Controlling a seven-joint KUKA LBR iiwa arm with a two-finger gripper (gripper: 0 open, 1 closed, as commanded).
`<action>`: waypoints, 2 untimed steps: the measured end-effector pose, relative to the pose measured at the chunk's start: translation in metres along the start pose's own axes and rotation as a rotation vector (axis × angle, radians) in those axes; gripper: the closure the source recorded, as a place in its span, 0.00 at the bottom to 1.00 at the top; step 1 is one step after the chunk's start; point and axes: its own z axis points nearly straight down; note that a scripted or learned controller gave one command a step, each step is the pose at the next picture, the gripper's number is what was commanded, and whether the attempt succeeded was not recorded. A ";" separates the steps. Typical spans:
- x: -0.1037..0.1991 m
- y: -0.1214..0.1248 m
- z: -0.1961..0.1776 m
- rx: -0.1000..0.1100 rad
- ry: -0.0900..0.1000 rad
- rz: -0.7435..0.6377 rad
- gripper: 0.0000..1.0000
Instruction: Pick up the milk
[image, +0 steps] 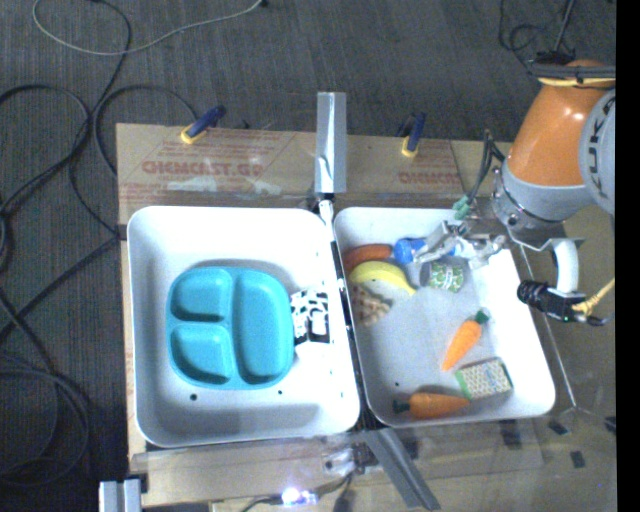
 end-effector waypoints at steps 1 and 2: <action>0.026 0.049 -0.034 0.000 -0.003 0.168 0.00; 0.010 -0.018 0.119 0.002 0.001 0.101 0.00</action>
